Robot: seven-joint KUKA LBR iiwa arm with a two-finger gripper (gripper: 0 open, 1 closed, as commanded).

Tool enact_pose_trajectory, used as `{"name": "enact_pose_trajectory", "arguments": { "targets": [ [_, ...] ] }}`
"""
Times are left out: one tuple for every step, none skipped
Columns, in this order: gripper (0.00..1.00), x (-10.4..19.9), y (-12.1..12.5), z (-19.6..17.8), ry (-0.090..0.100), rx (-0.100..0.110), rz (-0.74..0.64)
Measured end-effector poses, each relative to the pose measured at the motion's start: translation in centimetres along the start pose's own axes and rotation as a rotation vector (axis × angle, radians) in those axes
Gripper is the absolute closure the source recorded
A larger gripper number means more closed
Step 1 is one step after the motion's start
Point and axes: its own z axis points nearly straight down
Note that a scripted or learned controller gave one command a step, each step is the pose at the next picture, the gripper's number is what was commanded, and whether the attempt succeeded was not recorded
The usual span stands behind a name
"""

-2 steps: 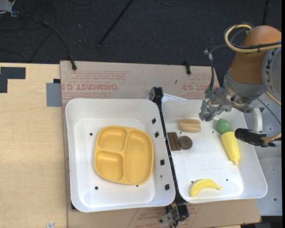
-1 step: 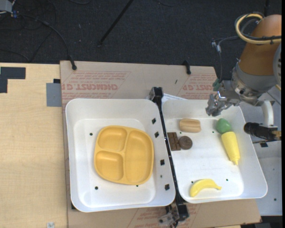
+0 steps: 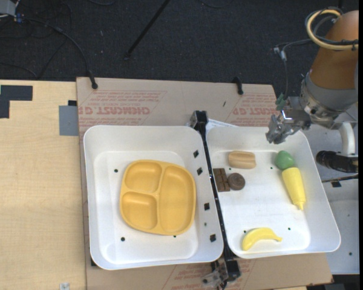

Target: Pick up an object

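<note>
The right bin (image 3: pixel 317 222) holds a tan bread roll (image 3: pixel 241 159), a brown cookie (image 3: pixel 236 181) beside a dark chocolate bar (image 3: pixel 221 180), a yellow corn cob with a green top (image 3: pixel 292 180), and a yellow banana (image 3: pixel 260 238). My gripper (image 3: pixel 279 128) hangs above the bin's far right corner, up and to the right of the bread roll and just beyond the corn's green end. Nothing is seen between its fingers.
The left bin (image 3: pixel 100 162) contains a yellow divided plate (image 3: pixel 158 196). A black divider (image 3: pixel 207 186) runs between the two bins. Cardboard lies under the bins, with a wooden bench top to the left. The arm's grey and orange body (image 3: pixel 336 59) stands at the upper right.
</note>
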Motion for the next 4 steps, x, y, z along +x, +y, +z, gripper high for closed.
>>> {"name": "enact_pose_trajectory", "arguments": {
  "targets": [
    [1.00,4.4,-2.6,0.1,0.001,0.005,-0.002],
    [1.00,8.4,-5.2,2.3,0.000,0.006,-0.001],
    [1.00,13.2,-7.2,4.2,0.000,0.006,-0.001],
    [1.00,17.0,-9.2,5.1,-0.001,0.006,-0.001]
  ]
}}
